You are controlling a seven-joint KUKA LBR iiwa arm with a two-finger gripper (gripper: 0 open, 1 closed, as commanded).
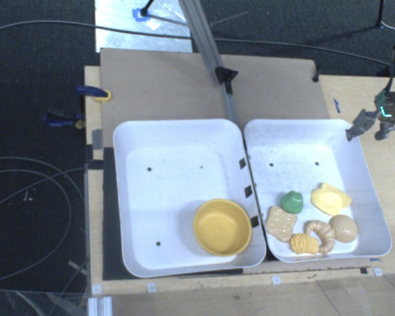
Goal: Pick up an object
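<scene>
Hovering at 3 o'clock, your gripper (367, 126) hangs beyond the right bin (316, 143), fingers spread, grasping nothing. Toy foods (green piece (291, 202) included) cluster at its 6 o'clock; yellow bowl (222, 226) in left bin (164, 150). Cables cross dark floor (33, 45).

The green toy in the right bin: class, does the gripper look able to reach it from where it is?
Probably yes: the gripper sits beyond the right bin, and the green toy lies uncovered, nothing above it.
</scene>
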